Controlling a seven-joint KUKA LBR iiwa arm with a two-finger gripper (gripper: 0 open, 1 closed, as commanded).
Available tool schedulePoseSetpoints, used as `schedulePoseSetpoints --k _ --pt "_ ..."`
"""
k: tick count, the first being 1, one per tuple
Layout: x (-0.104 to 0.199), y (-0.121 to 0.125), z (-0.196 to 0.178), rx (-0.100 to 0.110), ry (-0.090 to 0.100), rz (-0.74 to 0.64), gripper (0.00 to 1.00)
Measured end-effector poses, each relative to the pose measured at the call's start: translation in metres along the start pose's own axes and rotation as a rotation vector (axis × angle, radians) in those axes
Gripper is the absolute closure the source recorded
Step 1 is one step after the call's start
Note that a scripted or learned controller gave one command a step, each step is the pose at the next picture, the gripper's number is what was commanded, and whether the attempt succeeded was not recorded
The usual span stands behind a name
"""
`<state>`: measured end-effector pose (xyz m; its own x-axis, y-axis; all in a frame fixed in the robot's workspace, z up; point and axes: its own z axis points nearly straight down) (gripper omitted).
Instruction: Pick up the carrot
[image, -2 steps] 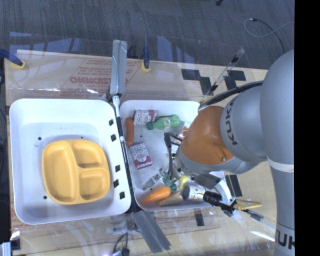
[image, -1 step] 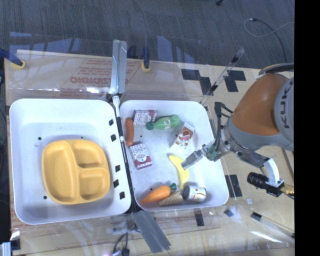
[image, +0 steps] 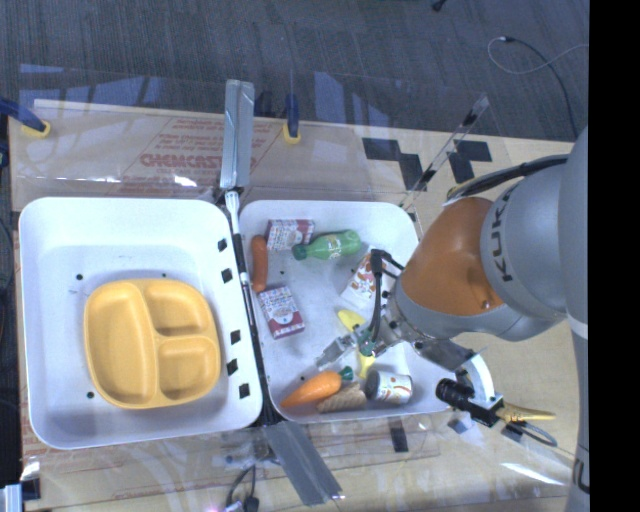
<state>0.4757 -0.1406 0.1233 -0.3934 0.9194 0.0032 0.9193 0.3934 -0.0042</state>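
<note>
i see the carrot lying at the near edge of the right bin, beside a can. the gripper hangs just above it; i cannot tell its opening.

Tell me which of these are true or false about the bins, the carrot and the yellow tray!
1. The carrot lies in the right bin. True.
2. The yellow tray sits in the right bin. False: it sits in the left bin.
3. The gripper has the carrot between its fingers. False: the carrot lies on the bin floor, to the gripper's lower left.
4. A green bottle lies near the right bin's far side. True.
5. The carrot rests on the yellow tray. False: it lies near the right bin's front edge.
</note>
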Motion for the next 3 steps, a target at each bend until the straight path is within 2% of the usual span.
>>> schedulePoseSetpoints --k 1,2,3 --pt "0.043 0.02 -0.076 -0.004 -0.003 -0.069 0.0" --pt "0.03 0.013 0.033 -0.002 -0.001 -0.128 0.0" --pt "-0.061 0.001 -0.042 -0.004 -0.005 -0.198 0.0"
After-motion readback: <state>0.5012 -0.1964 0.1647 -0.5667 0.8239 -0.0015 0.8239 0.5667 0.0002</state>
